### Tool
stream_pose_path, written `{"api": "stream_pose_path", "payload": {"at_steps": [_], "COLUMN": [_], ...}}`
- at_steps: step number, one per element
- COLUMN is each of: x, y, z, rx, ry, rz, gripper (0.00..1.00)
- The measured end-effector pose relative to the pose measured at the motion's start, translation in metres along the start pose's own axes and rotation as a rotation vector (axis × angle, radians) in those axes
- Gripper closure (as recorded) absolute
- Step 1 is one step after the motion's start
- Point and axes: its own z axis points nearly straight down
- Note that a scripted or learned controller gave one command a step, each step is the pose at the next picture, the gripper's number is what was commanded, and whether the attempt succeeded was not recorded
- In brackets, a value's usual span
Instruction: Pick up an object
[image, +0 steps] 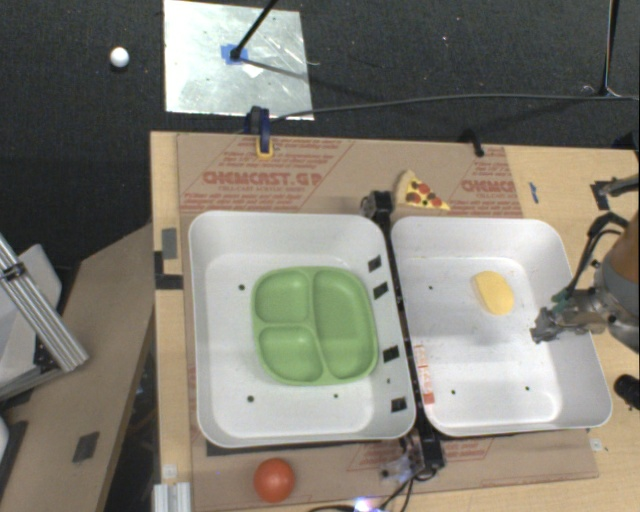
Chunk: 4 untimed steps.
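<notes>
From above, the bench's brown cardboard sheet (330, 165) carries red print along its far edge: "CHEMCAST GP" reads clearly at the far left, and the same wording repeats, partly hidden, toward the far right. No other writing can be made out.

Two white bins sit side by side on the cardboard. The left bin (215, 260) holds a green divided plate (314, 325) near its middle. The right bin (540, 400) holds a yellow object (493, 293) toward its far half, lying flat on the bin floor.

The gripper (548, 326) hangs over the right bin's right edge. The yellow object lies near it, to its left and slightly farther back, apart from it with bare white floor between.

A toy pizza slice (421, 193) rests on the cardboard just beyond the right bin's far-left corner. A red-orange ball (273, 479) sits at the bench's near edge, below the left bin.
</notes>
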Motion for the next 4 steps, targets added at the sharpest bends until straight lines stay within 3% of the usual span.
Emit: {"api": "stream_pose_path", "payload": {"at_steps": [2,4], "x": [0.001,0.103], "y": [0.011,0.038], "z": [-0.117,-0.087], "rx": [-0.001,0.005], "ry": [0.000,0.005], "rz": [-0.006,-0.011], "gripper": [1.00,1.00]}}
